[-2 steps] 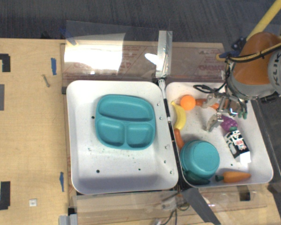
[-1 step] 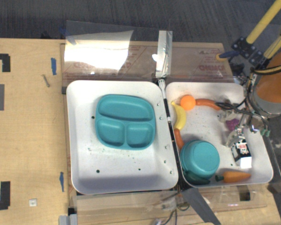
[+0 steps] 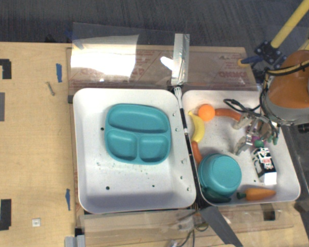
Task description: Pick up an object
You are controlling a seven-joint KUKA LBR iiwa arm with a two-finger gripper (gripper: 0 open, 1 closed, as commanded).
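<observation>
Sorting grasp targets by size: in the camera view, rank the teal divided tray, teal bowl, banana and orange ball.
1. teal divided tray
2. teal bowl
3. banana
4. orange ball

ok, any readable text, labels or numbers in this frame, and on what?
Clear panel behind the right bin: reddish printed lettering, too blurred to read.
Clear panel behind the left bin: faint reddish print, washed out by glare, unreadable.
Small black, white and red box in the right bin: markings too small to read.
Nothing else legible.
</observation>
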